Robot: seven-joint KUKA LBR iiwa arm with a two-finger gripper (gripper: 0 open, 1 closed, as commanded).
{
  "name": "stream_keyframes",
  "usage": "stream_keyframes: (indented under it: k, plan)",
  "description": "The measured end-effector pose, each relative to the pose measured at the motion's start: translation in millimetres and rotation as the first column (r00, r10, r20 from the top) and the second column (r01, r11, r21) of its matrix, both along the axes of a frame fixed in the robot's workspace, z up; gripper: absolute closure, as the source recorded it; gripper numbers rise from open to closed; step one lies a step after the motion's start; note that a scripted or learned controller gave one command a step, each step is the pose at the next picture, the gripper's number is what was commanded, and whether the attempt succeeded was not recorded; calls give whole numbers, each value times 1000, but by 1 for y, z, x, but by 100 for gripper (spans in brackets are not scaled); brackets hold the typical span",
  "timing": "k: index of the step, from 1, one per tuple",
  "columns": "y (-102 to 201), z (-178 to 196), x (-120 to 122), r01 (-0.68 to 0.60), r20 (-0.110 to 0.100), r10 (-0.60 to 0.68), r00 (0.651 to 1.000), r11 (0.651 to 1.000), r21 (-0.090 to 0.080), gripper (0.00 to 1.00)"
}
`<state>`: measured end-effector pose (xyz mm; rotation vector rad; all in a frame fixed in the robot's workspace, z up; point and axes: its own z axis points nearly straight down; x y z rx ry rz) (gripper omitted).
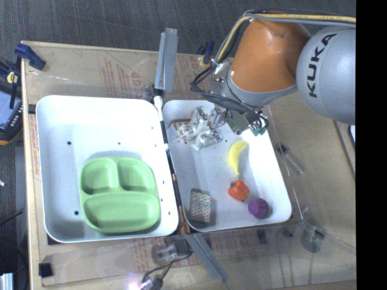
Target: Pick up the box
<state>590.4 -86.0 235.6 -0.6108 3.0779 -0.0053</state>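
I'm reaching in from the right, my orange-banded wrist hanging over the far right corner of the right bin (279, 173). My gripper (202, 127) is down near the far edge of that bin, toward its far left corner, and from this angle it's a tangle of metal: I cannot tell how wide it is set, nor whether anything sits in it.

The box (201, 206), a small patterned one, lies flat at the near edge of the right bin, close to its near left corner, well apart from my gripper.

Also in this bin: a yellow banana (237, 156) around the middle toward the right wall, an orange fruit (238, 190) just nearer than it, and a purple fruit (258, 208) by the near right corner.

Over in the left bin (60, 116), a green divided tray (120, 194) lies toward the near edge.
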Motion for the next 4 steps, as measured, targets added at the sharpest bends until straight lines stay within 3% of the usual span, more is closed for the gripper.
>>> stream_keyframes:
  k: [2,3,4]
  plan:
    - [1,21,2,-2,5,2,1000,1000,-3,100]
    - [-14,10,-12,397,-5,-397,918,918,2,100]
    - [10,-29,-6,889,-7,-889,459,459,0,100]
